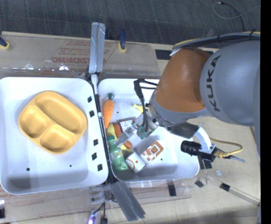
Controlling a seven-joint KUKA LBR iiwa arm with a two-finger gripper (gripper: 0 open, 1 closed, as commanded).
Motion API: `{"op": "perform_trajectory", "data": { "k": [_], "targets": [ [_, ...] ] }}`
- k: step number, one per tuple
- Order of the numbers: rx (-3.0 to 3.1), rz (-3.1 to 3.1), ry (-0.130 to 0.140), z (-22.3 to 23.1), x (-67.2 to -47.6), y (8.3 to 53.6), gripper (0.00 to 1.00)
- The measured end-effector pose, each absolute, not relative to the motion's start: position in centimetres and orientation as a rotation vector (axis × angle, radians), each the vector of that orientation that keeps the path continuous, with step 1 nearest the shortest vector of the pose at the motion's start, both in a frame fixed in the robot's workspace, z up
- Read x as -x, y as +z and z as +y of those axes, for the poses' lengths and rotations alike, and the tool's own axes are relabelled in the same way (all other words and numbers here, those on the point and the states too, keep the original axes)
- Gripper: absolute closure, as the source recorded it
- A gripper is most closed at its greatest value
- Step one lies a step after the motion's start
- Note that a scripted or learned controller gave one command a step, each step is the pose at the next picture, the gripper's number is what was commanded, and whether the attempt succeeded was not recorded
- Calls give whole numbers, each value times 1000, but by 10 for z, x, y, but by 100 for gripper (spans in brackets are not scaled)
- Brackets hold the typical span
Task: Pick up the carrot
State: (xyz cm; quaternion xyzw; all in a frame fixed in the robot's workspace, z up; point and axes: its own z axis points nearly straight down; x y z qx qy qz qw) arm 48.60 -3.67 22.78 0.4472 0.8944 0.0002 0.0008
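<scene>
The carrot (108, 112) is orange with a green top and lies lengthwise against the left wall of the right bin (126, 86), its top pointing to the back. My gripper (140, 128) hangs low over the middle of that bin, to the right of the carrot and a little nearer the front, above a small white packet (125, 124). The carrot lies apart from the gripper. The orange wrist band and grey arm cover the bin's right half.
Near the front of the right bin lie a green bottle (117, 157), a white carton with orange print (147, 155) and a small orange piece (127, 145). The left bin (9, 171) holds a yellow divided tray (52, 121). A black cable (142, 88) loops by the wrist.
</scene>
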Motion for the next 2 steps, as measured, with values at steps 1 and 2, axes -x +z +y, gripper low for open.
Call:
{"op": "perform_trajectory", "data": {
  "k": [1, 2],
  "targets": [
    [-1195, 2909, -2, -141, -476, 182, 0],
    [-1475, 2780, -2, -149, -489, 156, 0]
  ]
}}
